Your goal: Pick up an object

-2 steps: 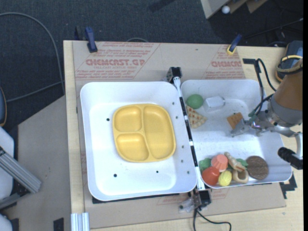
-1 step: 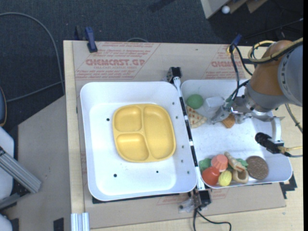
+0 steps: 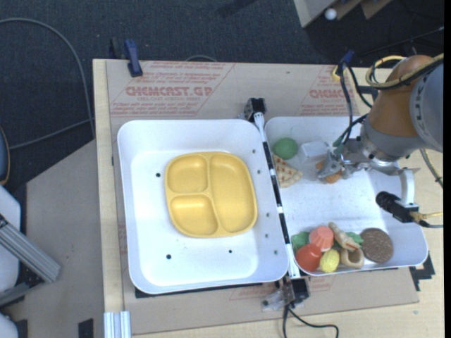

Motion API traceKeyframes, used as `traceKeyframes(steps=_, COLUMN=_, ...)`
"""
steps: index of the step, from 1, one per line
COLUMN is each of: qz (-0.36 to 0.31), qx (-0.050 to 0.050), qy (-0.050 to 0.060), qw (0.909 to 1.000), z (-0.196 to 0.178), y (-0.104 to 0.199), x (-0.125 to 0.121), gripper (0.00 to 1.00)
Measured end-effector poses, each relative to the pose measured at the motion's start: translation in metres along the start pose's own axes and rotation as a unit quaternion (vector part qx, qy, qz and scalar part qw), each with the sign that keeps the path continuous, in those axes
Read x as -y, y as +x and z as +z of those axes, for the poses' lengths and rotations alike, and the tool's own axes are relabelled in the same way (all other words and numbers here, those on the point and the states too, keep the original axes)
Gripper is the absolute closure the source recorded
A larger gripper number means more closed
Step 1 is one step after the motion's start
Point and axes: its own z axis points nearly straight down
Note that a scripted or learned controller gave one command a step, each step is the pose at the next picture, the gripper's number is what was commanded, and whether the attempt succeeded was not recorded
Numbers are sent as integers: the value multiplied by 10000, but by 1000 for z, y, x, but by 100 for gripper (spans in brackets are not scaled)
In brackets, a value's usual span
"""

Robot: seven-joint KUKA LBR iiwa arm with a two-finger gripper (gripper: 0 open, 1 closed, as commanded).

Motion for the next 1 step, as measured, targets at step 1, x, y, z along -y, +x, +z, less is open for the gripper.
traceKeyframes(steps=1, qz=6, qx=-14, qy=23, qw=10000, z=-90, y=77, x=-19, gripper=100)
